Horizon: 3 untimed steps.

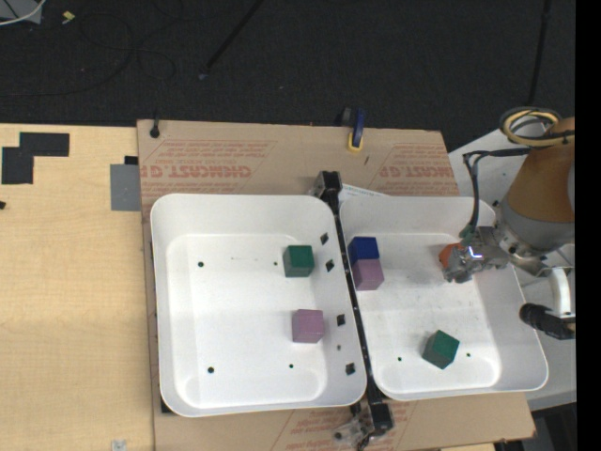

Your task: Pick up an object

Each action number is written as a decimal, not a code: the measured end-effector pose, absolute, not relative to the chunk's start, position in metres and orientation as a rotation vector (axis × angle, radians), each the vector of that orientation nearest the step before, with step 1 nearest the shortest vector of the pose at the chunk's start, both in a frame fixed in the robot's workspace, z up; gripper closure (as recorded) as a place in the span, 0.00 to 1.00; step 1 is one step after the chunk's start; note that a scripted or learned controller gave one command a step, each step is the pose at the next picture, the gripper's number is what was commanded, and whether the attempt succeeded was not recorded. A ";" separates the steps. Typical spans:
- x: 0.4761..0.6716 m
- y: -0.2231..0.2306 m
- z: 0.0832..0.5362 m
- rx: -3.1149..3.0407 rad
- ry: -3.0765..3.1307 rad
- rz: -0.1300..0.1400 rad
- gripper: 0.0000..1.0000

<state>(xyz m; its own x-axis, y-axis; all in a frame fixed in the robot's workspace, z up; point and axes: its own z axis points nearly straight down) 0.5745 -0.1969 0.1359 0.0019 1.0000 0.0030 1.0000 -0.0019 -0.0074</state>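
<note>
Although several small blocks lie about, the nearest candidate to the two-finger gripper (457,263) is the dark green cube (440,349), resting tilted on the floor of the right-hand white bin (512,369), toward its near edge and well apart from the other pieces. The gripper itself sits low over the right bin's far right part, with something orange at its tip; whether it is released or clenched on anything cannot be told at this size.

Against the divider between the bins stand a blue cube (363,248) and, touching it on the near side, a pale purple cube (368,273). The left-hand white bin (178,346) holds a second green cube (299,260) and a second pale purple cube (307,326), each standing alone.

Judging by look, these are small, light, rigid blocks with flat faces, neither fragile nor soft; smooth sides might slip under an off-centre pinch. The lone green cube in the right bin seems the easiest: two opposite flat faces are free, so the arm would likely need to turn the wrist to match its skewed set. The blue and purple pair are harder, since the divider and each other block their sides.
</note>
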 end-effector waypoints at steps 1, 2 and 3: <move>0.582 -0.213 0.086 -2.220 -2.220 0.003 1.00; 0.591 -0.213 0.088 -2.220 -2.223 0.000 1.00; 0.589 -0.213 0.088 -2.221 -2.219 0.001 1.00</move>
